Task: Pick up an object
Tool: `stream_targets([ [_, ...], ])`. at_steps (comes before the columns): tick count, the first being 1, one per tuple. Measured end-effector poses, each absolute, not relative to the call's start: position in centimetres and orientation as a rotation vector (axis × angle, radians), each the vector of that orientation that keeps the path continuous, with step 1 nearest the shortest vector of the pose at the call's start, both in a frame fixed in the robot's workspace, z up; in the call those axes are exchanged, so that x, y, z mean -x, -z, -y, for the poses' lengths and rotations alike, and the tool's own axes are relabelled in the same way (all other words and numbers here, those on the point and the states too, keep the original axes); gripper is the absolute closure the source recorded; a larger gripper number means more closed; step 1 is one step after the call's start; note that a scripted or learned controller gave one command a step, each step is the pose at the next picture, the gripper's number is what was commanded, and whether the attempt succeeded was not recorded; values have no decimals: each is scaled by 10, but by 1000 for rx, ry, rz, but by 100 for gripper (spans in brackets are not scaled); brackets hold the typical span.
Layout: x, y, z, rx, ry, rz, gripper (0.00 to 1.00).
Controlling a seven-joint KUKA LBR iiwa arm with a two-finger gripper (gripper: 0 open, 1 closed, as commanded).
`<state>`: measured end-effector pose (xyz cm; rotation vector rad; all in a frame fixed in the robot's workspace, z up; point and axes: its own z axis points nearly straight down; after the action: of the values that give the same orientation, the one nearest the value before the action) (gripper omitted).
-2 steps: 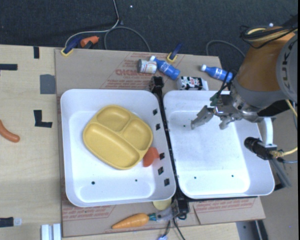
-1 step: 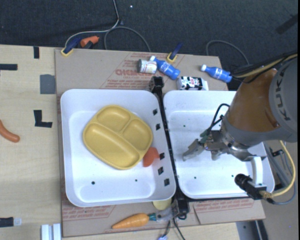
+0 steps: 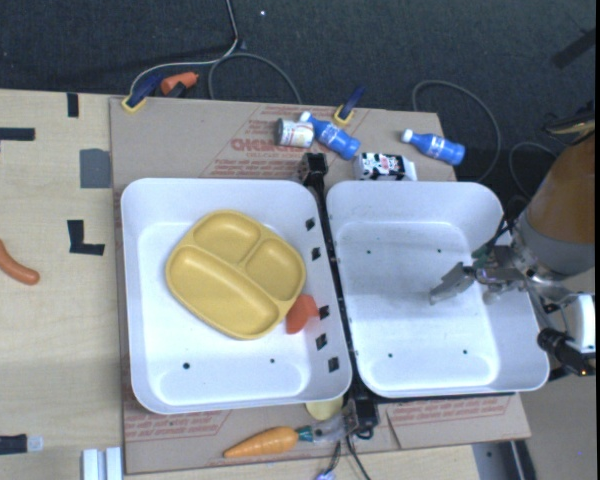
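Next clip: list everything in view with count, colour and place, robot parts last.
bins: 2, white, side by side on the bench
divided plate: 1, yellow, left bin
small object: 1, orange-red, left bin beside the plate
bottles: 2, blue, behind the bins
carrot: 1, orange, in front of the bins
sausage: 1, orange-brown, far left of the bench
gripper: 1, grey, over the right bin
arm: 1, grey and orange, right side

I'm looking at a robot lab w/ a test bench: two white bins (image 3: 220, 193) clipped side by side on a cardboard sheet (image 3: 230, 138), black tape marks (image 3: 10, 143) on the bench's left edge, loose cables (image 3: 250, 58) over dark carpet, toy food like a carrot (image 3: 263, 441) at the front edge.
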<state>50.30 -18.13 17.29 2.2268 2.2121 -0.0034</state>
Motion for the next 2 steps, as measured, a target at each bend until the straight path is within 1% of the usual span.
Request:
stream_targets([
  [1, -504, -130, 90, -2218, 2, -2233, 0],
  [2, -583, -186, 85, -2215, -3, -2223, 0],
])
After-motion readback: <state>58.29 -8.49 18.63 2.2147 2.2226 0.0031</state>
